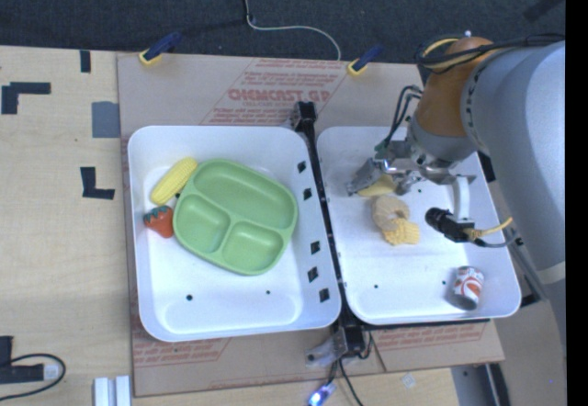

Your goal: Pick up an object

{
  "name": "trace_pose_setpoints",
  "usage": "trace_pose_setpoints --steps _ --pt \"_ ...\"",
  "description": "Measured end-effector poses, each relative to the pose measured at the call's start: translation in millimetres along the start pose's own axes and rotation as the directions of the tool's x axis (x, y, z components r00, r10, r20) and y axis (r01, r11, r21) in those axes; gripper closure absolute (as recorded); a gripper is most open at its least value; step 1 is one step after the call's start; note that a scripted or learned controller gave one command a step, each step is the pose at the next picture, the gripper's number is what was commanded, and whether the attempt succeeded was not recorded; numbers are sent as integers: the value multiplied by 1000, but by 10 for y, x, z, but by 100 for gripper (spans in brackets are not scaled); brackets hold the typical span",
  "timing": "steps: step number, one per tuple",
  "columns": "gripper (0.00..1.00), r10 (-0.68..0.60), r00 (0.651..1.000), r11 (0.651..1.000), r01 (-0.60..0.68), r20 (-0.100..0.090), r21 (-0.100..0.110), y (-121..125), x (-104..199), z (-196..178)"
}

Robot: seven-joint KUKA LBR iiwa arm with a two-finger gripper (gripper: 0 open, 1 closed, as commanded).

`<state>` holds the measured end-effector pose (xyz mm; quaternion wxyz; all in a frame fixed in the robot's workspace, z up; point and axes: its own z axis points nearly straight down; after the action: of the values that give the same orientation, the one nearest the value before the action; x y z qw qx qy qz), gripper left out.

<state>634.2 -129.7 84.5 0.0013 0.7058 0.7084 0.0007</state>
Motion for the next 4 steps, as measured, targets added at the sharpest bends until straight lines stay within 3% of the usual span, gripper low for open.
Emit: trace_pose_setpoints --steps 1,2,3,4 --pt "0 5 1000 1000 -5 2 0 352 -577 -2" --pt "100 1 1000 1000 -1 2 -1 357 -542 -122" --pt "100 12 1000 1000 -12 1 10 -833 -948 -406" --pt "100 -1 1000 1000 1 2 -5 -55 -871 -954"
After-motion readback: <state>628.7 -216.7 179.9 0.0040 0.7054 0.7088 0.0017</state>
